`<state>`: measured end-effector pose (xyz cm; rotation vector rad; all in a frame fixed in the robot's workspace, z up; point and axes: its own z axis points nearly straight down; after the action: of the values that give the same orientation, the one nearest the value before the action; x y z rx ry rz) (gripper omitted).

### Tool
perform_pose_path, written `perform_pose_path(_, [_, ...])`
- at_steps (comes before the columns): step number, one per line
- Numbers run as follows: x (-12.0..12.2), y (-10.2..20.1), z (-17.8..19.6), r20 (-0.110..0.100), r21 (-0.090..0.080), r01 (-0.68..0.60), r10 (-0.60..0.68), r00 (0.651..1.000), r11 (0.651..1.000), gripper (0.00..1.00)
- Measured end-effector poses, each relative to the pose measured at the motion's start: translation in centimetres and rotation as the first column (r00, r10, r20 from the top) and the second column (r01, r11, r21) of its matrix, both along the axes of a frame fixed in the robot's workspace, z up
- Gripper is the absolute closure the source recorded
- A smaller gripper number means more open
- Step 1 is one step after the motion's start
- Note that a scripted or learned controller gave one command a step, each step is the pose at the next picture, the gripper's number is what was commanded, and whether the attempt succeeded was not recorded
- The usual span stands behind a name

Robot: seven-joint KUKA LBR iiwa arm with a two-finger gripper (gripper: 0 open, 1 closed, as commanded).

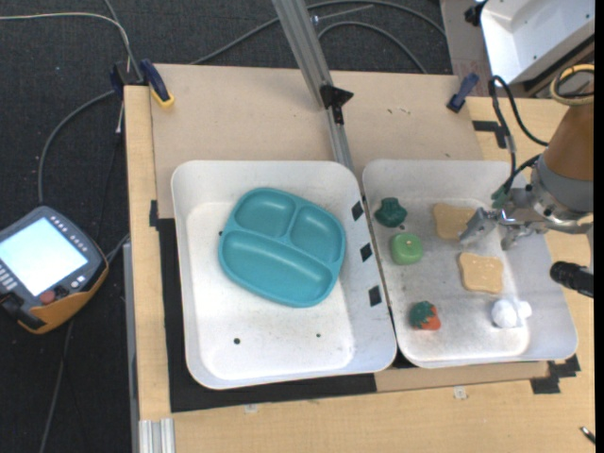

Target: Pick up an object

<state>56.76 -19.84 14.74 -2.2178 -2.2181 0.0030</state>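
Teal divided plate (282, 245), three compartments, lying in the left white bin (203, 352). Handheld control pendant (42, 270), orange-edged with a lit screen, on the dark floor left of the bench. Blue clamps (157, 82) at the bench's far corners. Grey metal pole (304, 41) slanting across the bench.

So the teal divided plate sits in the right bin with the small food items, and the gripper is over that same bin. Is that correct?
Not quite. The camera view shows the teal divided plate in the left bin, by itself. The small food items, such as the green apple and the cracker, lie in the right bin, where the gripper is.
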Motion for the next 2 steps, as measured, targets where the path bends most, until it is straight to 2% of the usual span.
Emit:
perform_pose_path(1, [-0.2,-0.2,-5.8,0.006,-0.003,0.000,0.000,1.000,1.000,0.00])
perform_pose_path(2, [0.2,-0.3,-4.1,0.019,-0.007,-0.001,0.001,1.000,1.000,1.00])
